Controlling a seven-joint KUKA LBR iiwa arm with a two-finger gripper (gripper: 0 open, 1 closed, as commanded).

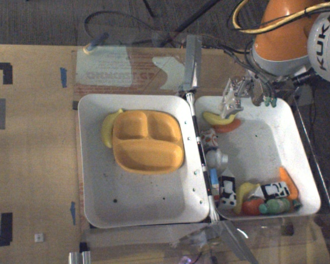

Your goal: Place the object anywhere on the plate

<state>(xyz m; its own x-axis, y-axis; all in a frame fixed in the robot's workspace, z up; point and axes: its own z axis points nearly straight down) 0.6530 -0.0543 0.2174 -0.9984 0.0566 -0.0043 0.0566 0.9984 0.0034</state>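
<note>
While the gripper (pixel 229 104) hangs over the back corner of the right bin (pixel 264 142), just above one yellow banana (pixel 215 118) lying on one orange piece, I cannot tell its state. One orange plate (pixel 147 141) sits in the left bin (pixel 137 202), a second banana (pixel 106 128) touching the plate's left edge.

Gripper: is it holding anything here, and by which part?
Cannot be told. The gripper sits right over the banana in the right bin, but no grasp is visible.
</note>
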